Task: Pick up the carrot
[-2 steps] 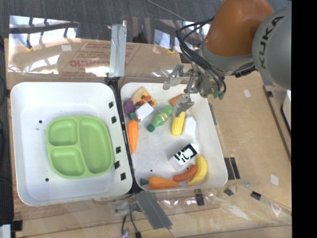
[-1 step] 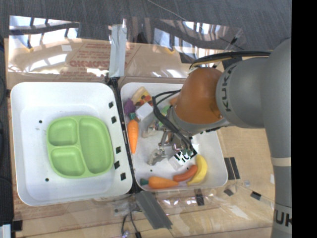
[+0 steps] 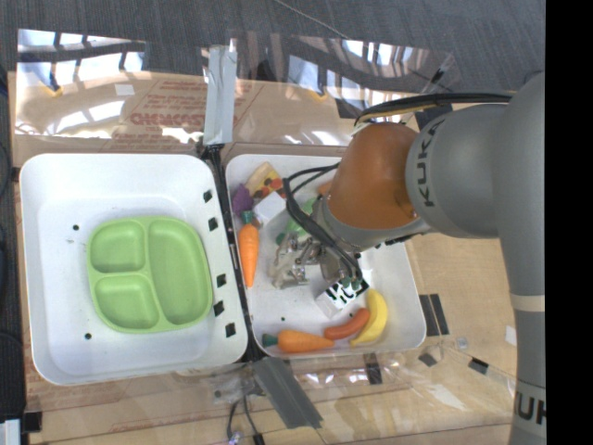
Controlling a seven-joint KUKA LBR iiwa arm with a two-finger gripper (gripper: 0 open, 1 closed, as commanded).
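While the grey arm (image 3: 463,170) leans in from the right, the left bin (image 3: 46,276) holds a green divided plate (image 3: 148,273) lying flat near its middle. The right bin (image 3: 408,276) is the crowded one: a carrot (image 3: 248,253) lies lengthwise along its left wall, tip pointing toward the near edge, with a purple toy (image 3: 242,199) and a small yellow piece (image 3: 264,176) above it at the far end. Along the near wall sit a second orange vegetable (image 3: 304,342), a red pepper (image 3: 346,326) and a banana (image 3: 373,315). The gripper (image 3: 295,265) hangs over the middle of this bin, just to the right of the carrot and apart from it. Its metal fingers are too muddled against the white floor for me to tell whether they are spread or closed; nothing is visibly caught between them.
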